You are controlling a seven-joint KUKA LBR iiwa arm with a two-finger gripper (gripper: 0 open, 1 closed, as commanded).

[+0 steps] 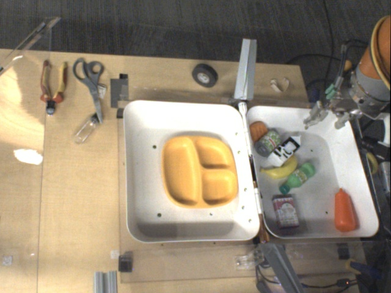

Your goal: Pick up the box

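In the camera view, the box (286, 212) lies flat at the near edge of the right bin (360, 163), beside an orange bottle (344, 210). The claw (327, 112) hovers over the bin's far rim; whether it is released or clenched cannot be told. It should probably descend squarely over the box, clear of the green bottle (298, 177).

Box (286, 212) in right bin (360, 163); tool (327, 112) above.

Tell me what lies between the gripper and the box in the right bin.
The gripper sits at the right bin's upper right edge; the box lies flat by the bin's lower left corner. Between them lie the green bottle and the banana. From above, nothing covers the box.
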